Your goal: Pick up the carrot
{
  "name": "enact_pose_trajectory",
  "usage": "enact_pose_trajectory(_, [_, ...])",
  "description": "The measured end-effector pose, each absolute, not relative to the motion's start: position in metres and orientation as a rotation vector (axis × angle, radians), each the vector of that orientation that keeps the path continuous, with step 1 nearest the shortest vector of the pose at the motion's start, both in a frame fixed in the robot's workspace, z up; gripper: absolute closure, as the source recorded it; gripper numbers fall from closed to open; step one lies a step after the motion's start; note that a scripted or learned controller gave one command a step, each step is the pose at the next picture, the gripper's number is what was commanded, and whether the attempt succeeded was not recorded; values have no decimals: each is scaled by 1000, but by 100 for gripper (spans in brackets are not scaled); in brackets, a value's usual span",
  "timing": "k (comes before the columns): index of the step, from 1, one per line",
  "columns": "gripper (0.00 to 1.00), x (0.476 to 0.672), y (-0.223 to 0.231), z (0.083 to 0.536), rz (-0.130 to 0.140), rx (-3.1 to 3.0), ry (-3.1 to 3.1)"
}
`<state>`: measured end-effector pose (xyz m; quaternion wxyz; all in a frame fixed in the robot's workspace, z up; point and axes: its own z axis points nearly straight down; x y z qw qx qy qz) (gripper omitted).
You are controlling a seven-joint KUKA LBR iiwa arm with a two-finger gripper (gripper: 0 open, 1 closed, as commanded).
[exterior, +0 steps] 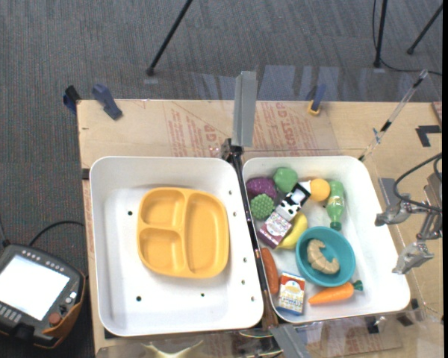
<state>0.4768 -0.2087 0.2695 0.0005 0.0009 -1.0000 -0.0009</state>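
The carrot (330, 295) is orange with a small green top. It lies flat in the front right corner of the right bin (373, 200), pointing left, just below a teal bowl (343, 271) and to the right of a small orange-and-white carton (292, 292). Nothing touches the carrot from above.
The right bin also holds purple grapes (260, 187), a green pepper (285, 179), a lemon (319, 190), a green bottle (334, 206), a banana (296, 231), a cow-patterned carton (292, 200) and a red sausage (269, 270). A pastry (322, 255) lies in the bowl. A yellow divided plate (184, 231) sits in the left bin (112, 259).
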Motion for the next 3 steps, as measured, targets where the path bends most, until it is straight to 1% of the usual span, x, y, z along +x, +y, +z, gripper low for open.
enact_pose_trajectory(1, [0, 477, -185, 174, -8, 274, -3123])
enact_pose_trajectory(2, [0, 484, -141, 101, -8, 175, -3132])
enact_pose_trajectory(3, [0, 484, -96, 86, -5, 541, -3092])
